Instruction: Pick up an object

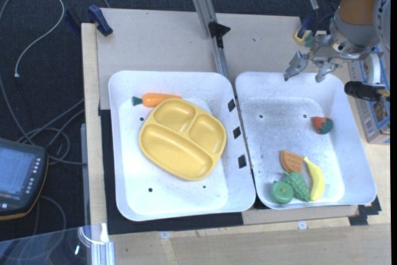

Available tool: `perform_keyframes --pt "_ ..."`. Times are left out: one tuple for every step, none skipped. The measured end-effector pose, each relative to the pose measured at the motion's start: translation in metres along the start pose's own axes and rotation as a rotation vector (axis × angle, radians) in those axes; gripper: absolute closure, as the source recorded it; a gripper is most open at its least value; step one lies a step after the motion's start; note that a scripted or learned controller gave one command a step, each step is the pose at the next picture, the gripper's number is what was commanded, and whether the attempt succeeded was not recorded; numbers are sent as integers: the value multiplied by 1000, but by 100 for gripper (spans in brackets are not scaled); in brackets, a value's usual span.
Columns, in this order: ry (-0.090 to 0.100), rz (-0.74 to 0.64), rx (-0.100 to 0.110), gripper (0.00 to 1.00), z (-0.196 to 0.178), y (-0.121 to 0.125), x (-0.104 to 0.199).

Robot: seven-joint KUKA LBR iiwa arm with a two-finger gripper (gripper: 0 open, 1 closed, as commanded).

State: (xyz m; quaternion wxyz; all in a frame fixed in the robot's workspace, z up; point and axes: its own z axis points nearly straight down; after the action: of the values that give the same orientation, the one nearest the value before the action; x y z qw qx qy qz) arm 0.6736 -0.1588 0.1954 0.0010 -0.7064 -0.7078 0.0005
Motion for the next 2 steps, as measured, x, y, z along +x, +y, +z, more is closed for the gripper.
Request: perform_keyframes --pt "-1 0 0 0 0 0 0" --pt "1 0 6 0 63 0 2"
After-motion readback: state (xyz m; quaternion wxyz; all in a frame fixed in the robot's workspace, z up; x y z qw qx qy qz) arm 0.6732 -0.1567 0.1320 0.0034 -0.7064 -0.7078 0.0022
